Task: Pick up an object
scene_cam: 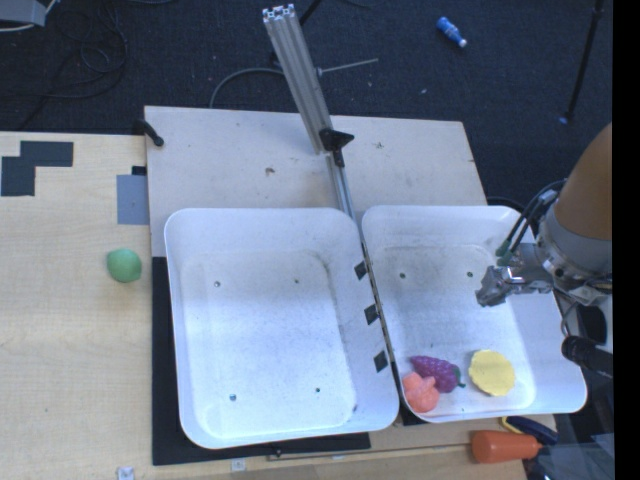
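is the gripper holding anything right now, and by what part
Cannot be told: the gripper hangs over the right white bin, apart from the round yellow object, purple grape bunch and orange toy.

A dark carpeted floor [470,88] fills the top, strewn with black cables [100,48] at the upper left. A small blue object [451,32] lies on the floor at the upper right, and a thin dark pole [590,48] stands near the right edge. A pale wooden table [60,308] takes the left side, bearing grey and dark rectangular patches [40,163] and a green ball [124,265]. A whitish board [250,158] lies beside it, over a black mat [160,388]. A grey aluminium rail [300,78] slants down across the board. Light is even and flat, with soft shadows.
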`<state>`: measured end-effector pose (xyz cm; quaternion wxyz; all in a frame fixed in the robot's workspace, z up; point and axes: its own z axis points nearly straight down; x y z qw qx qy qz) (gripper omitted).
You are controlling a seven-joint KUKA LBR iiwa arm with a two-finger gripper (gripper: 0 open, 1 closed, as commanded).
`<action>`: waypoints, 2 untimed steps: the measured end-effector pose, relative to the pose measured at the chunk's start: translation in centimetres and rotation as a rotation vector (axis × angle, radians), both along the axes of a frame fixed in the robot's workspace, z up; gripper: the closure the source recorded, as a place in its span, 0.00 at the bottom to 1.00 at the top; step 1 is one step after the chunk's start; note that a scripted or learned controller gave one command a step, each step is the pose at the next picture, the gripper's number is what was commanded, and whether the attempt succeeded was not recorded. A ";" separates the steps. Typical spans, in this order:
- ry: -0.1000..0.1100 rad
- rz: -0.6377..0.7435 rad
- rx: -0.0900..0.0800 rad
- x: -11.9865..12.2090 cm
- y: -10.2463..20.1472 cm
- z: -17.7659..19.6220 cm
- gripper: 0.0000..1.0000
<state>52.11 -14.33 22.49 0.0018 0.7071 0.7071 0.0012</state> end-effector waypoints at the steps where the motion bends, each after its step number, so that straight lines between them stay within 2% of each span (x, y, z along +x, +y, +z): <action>1: 0.003 -0.001 0.001 0.0 0.0 1.4 1.00; 2: 0.004 0.004 0.002 -0.8 5.9 1.8 1.00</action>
